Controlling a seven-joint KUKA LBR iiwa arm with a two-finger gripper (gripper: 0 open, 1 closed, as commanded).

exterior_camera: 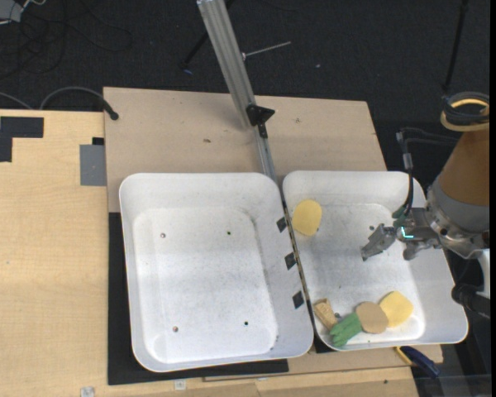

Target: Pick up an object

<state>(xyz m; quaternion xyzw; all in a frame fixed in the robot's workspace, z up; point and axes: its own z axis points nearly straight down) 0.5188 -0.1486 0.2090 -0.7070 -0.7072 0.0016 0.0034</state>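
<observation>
Claw (380,243) hanging mid right bin (347,180), spread unclear, holding nothing visible; best dropping straight onto that lone yellow piece (307,217) by the bin's left wall.

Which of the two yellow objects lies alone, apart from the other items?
The yellow object by the right bin's left wall; the other yellow one touches the tan disc.

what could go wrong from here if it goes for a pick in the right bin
The gripper hangs over bare floor of the right bin, away from every object, so closing here would likely catch nothing. The green piece, tan disc and yellow piece crowd the near corner, so a grasp there may nudge neighbours or hit the wall. The yellow round sits close to the divider.
</observation>
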